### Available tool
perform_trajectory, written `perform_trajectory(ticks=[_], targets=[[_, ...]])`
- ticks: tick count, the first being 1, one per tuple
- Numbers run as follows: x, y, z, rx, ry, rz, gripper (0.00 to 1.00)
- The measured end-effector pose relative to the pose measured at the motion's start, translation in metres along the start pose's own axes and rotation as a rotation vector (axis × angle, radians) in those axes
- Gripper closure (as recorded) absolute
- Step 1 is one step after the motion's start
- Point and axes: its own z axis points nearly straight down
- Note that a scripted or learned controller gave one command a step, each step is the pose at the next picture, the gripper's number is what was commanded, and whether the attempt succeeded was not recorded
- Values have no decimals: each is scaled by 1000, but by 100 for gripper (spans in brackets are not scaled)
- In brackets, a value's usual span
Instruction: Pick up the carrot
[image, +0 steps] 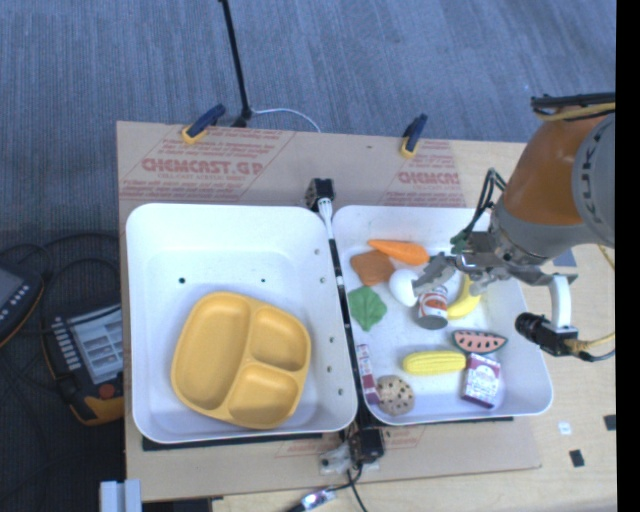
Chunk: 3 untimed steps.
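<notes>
The orange carrot (398, 250) lies flat near the back of the right bin (536, 392), just behind a brown bread-like piece (371, 267). My gripper (446, 272) hangs over the middle of that bin, a little to the right of and in front of the carrot. Its dark fingers (437, 268) point left, spread apart with nothing between them. A white egg (402, 287), a small can (433, 306) and a yellow banana (462, 300) sit right under the gripper.
The right bin also holds a green leaf (367, 307), a corn cob (433, 362), a watermelon slice (479, 341), a cookie (394, 394) and a red carton (482, 382). The left bin (160, 250) bears a yellow divided plate (240, 358).
</notes>
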Motion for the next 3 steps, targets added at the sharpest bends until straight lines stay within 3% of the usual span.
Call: perform_trajectory(ticks=[1,2,3], targets=[[45,75,11,-3,-1,-82,0],[26,90,77,-17,-9,8,0],[25,91,67,-19,-14,6,100]])
